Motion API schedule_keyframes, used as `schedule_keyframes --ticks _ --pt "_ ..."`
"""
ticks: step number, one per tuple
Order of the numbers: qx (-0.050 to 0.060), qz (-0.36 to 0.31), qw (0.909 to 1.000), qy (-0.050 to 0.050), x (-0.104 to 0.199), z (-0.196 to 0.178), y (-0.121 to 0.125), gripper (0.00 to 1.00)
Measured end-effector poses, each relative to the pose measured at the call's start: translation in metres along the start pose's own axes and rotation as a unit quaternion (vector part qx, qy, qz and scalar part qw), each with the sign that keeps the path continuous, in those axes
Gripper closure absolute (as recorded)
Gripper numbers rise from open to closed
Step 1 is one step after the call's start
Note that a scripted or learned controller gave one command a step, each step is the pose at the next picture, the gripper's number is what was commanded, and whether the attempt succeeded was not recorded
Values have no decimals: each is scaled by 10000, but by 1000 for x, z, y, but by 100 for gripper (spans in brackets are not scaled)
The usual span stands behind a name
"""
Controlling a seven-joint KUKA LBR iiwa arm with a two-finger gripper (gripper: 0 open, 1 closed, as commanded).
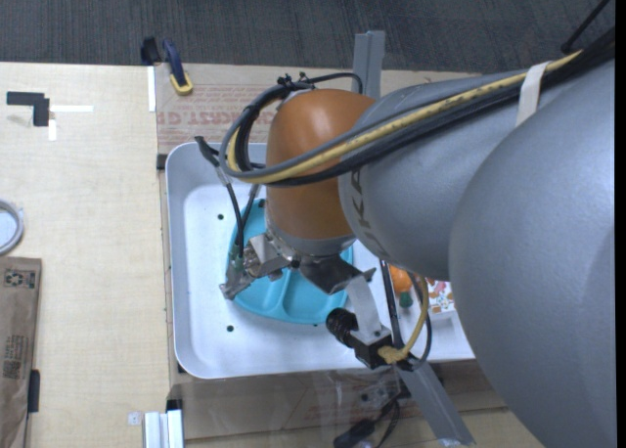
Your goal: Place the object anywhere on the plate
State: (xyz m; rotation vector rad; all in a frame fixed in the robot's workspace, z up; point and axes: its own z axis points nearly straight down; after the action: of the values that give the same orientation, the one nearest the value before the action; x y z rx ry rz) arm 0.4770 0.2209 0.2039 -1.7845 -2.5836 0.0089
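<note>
A light blue plate [286, 301] lies in the white bin [184, 270], mostly covered by my arm's orange band and wrist. My gripper [241, 276] hangs low over the plate's left edge, and its tip is too cluttered with metal parts and cables to read. A small orange object [399, 281] shows just right of the plate, largely hidden behind the arm and a yellow cable. Next to it lies a white card with coloured print [440, 297].
The grey arm covers the right half of the view. On the wooden bench to the left are a tape roll [8, 227], a brown paper bag [20, 338] and a black bracket [29, 104]. A blue-and-yellow clamp [174, 65] lies behind the bin.
</note>
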Motion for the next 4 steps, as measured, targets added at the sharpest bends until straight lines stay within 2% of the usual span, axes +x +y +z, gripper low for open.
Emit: schedule_keyframes --ticks 1,2,3,4 --pt "-87 -143 9999 -6 -85 109 -24 0" --pt "-78 -139 9999 19 -83 100 -24 100" --pt "-58 -129 9999 4 -85 101 -25 0" --pt "-18 22 10000 1 -147 13 -21 0"
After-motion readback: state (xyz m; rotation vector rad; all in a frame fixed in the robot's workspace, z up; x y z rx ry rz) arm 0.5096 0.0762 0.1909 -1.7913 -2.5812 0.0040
